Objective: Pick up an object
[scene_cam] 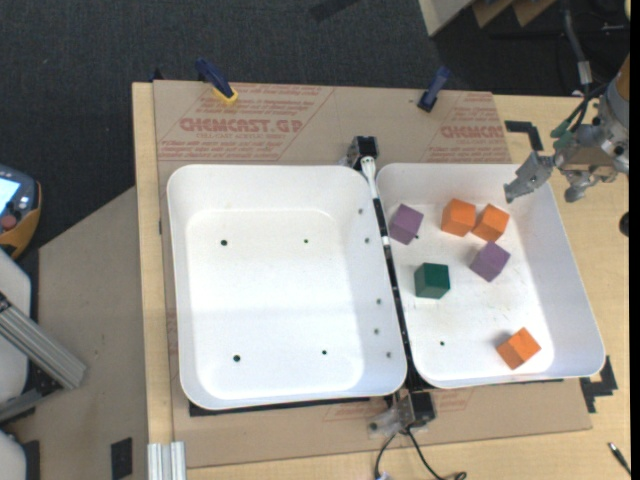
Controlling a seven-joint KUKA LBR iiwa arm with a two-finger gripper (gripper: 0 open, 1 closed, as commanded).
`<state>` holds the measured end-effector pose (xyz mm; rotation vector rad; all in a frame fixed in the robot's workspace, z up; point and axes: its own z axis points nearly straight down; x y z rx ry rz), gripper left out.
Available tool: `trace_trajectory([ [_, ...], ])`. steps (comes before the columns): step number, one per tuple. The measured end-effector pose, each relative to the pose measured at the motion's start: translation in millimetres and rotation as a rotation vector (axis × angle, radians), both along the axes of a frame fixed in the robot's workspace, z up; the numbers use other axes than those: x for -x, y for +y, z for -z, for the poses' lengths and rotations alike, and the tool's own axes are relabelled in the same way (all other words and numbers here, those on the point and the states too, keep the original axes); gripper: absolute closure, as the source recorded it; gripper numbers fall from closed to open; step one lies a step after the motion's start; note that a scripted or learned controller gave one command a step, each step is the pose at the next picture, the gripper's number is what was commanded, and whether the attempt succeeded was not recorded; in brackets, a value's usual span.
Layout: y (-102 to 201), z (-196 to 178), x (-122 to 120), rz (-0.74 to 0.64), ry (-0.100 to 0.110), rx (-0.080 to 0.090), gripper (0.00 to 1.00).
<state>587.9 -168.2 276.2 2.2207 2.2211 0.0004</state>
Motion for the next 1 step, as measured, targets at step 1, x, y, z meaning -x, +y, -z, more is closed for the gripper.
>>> trace_trajectory([
  [1, 28.3, 100.0, -25.7, -0.003, 0.007, -0.003, 0.0],
])
